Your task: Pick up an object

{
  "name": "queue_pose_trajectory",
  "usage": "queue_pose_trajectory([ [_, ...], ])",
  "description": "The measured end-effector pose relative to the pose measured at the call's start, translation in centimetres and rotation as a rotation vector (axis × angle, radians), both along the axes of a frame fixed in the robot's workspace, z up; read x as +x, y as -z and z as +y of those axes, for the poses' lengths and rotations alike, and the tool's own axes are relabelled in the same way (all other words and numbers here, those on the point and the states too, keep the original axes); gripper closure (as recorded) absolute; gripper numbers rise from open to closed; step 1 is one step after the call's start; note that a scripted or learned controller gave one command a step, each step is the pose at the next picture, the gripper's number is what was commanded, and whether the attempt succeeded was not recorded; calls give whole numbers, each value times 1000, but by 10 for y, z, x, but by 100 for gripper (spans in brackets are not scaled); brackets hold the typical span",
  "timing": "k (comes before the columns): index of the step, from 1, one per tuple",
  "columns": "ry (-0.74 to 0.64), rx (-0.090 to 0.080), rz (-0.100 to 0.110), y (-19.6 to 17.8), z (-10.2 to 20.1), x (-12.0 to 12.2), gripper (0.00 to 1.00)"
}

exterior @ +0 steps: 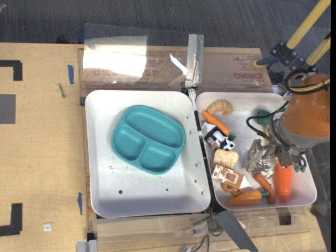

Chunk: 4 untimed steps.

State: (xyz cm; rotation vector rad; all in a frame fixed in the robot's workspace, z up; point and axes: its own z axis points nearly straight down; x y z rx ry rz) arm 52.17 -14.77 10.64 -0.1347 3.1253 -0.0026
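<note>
Far left is just bare wooden table (42,140) with a few black and blue tape marks. Next comes the left bin (100,193), which holds a teal divided plate (148,139) sitting at a slant, three compartments facing up.

The right bin (310,193) is where all the clutter is. Along its left side, top to bottom: a croissant (220,107), a small carrot (217,123) just below it, a black-and-white cow toy (220,139), a cracker (226,158), then a tan waffle-looking piece (229,178), and another orange carrot (245,197) lying along the bottom wall.

Further right, the gripper (261,160) is down in the bin amid a tangle of metal and cables, with a bigger carrot (283,181) standing just beside it on the right and a smaller reddish one (263,181) right underneath. Honestly can't tell whether it's open or closed, or has hold of anything; it's too jumbled there. The arm's orange band (310,112) looms above it at the right edge.
</note>
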Motion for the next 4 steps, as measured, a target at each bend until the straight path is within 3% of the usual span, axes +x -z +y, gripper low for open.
queue_pose_trajectory([
  [1,-53,0,0,16,23,121,100],
  [2,-37,1,-8,-126,70,147,100],
  [3,-473,1,14,3,43,144,100],
  [4,-469,-7,-7,-108,58,149,100],
])
